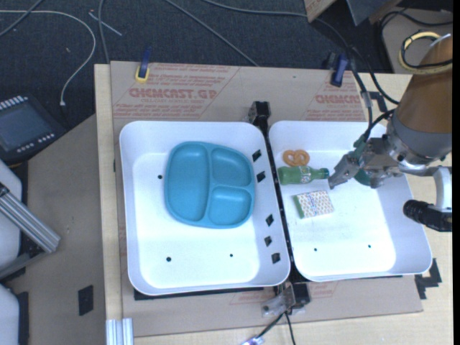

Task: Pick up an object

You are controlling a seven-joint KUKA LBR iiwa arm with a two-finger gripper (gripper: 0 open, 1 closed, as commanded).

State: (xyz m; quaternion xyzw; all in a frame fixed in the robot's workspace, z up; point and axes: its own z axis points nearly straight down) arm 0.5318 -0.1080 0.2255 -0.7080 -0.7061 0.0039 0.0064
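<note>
1. The gripper [343, 172] is seen right of centre in the frame, over the right bin [374, 261]; whether it is spread or pressed together cannot be told.
2. The green bottle [302, 175] lies just left of it, long axis running left-right, cap end toward the gripper.
3. A pretzel [295, 157] sits above the bottle, a patterned packet [314, 205] below.
4. The left bin [144, 192] holds a blue plate [208, 184], well apart.
</note>
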